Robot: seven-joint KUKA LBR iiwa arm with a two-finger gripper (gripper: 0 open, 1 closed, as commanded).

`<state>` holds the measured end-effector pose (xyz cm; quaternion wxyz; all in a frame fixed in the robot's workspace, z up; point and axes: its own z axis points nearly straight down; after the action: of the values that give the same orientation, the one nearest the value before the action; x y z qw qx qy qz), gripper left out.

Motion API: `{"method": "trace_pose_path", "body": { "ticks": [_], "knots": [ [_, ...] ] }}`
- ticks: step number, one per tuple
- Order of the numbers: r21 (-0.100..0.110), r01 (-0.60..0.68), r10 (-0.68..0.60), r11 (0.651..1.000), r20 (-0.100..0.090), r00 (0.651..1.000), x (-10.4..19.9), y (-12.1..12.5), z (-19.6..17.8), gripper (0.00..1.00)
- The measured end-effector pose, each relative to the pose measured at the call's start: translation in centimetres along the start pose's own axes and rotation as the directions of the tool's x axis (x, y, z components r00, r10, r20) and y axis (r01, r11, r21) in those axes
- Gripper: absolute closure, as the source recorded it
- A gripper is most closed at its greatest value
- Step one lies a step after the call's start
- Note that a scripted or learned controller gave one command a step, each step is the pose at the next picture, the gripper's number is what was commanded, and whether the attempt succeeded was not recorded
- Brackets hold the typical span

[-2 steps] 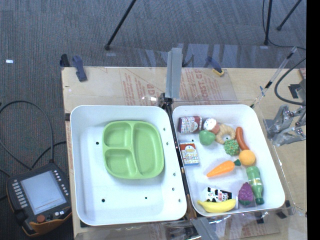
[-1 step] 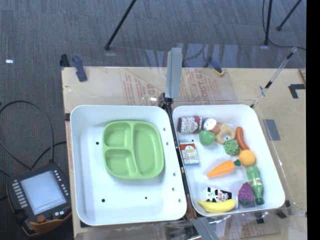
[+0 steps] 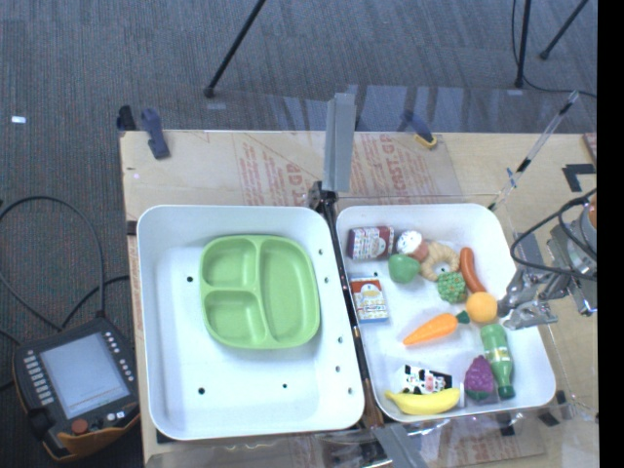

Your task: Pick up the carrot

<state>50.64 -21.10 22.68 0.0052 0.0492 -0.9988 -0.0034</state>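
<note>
The orange carrot [image 3: 432, 329] with a green stub lies tilted in the middle of the right bin [image 3: 492, 217], its tip pointing to the lower left. My gripper [image 3: 514, 300] hovers at this bin's right edge, just right of an orange fruit [image 3: 481, 307] and well to the right of the carrot. Its two metal fingers point left, stand apart, and hold nothing.
Around the carrot lie a green bottle [image 3: 496, 359], purple grapes [image 3: 479, 378], a banana [image 3: 423, 402], a cow-print carton [image 3: 426, 379], a small box [image 3: 369, 298], broccoli [image 3: 450, 287] and a sausage [image 3: 471, 269]. The left bin [image 3: 161, 359] holds a green divided plate [image 3: 260, 291].
</note>
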Motion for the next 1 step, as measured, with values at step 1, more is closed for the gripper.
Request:
{"method": "trace_pose_path", "body": {
  "ticks": [1],
  "knots": [
    [0.006,0.254,-0.254,0.967,0.007,0.967,-1.18,7.31,14.09,1.00]
  ]
}}
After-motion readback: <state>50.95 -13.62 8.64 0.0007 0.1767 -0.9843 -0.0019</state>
